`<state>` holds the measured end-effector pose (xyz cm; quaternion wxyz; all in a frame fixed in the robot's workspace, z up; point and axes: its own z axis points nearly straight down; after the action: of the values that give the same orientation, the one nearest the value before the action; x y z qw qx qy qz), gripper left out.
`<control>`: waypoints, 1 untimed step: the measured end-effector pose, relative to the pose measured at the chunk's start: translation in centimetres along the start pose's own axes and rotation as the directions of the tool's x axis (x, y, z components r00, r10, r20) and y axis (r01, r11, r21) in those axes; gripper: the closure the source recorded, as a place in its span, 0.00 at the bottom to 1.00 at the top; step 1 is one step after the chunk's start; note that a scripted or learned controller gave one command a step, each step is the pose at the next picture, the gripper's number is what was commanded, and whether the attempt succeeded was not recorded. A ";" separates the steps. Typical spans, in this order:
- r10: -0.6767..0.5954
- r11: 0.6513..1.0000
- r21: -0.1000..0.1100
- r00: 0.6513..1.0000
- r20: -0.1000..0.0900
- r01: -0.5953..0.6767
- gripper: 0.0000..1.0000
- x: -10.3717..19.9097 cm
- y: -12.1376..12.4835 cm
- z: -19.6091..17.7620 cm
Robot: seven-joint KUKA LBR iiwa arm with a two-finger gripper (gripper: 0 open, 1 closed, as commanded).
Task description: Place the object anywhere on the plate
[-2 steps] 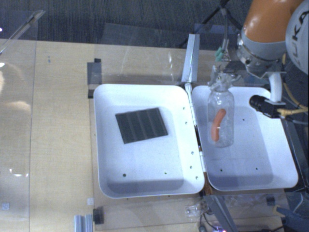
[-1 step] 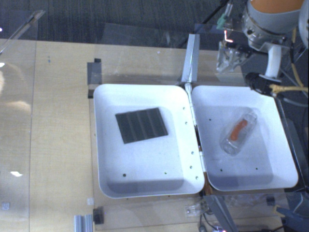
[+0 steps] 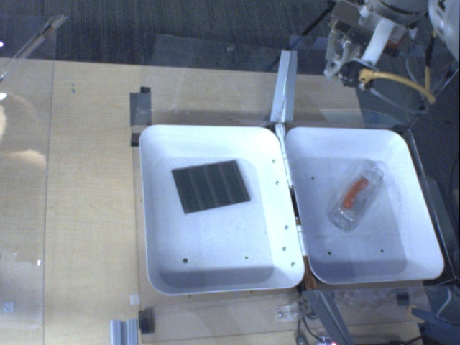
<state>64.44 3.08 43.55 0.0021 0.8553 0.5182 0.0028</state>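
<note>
The dark grey ribbed rectangular plate (image 3: 210,185) lies flat in the left shallow white bin (image 3: 154,257), toward that bin's upper left. To the right of the plate, in the adjoining right white bin (image 3: 417,254), a clear plastic bottle with an orange insert (image 3: 355,196) lies on its side, tilted, well apart from the plate. The two-finger gripper (image 3: 336,69) hangs above the bench, beyond the far edge of the right bin and up-right of the plate; whether it is spread or pressed together cannot be told.
</note>
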 end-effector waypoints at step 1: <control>0.362 0.932 0.001 0.932 0.001 -0.362 1.00 1.9 1.8 0.1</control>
<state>66.90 3.90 43.48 0.0011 0.9361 0.3517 0.0025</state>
